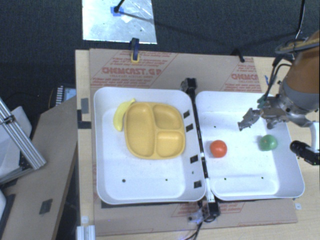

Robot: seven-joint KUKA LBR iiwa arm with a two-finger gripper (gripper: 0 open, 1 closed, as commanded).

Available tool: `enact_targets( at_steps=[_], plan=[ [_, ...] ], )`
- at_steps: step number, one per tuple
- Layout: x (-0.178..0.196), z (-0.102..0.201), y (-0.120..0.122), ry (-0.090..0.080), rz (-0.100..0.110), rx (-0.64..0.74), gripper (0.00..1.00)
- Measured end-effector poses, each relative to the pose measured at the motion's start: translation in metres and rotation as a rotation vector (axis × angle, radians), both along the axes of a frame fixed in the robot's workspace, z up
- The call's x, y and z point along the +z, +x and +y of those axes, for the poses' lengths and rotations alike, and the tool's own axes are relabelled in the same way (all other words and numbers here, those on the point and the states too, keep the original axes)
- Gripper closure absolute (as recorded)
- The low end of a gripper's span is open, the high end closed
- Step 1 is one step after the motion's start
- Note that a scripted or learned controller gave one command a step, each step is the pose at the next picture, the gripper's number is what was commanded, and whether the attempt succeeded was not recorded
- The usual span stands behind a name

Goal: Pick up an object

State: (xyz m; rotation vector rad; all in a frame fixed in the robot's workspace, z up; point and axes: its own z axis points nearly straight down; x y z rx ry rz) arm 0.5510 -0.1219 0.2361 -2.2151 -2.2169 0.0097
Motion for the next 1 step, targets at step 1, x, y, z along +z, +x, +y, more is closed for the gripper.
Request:
enact_targets(
  at_steps=[1],
  plan=[
    [0.0057,0.0002,0.0023,-0.001,-0.011,0.002,0.0]
  ],
)
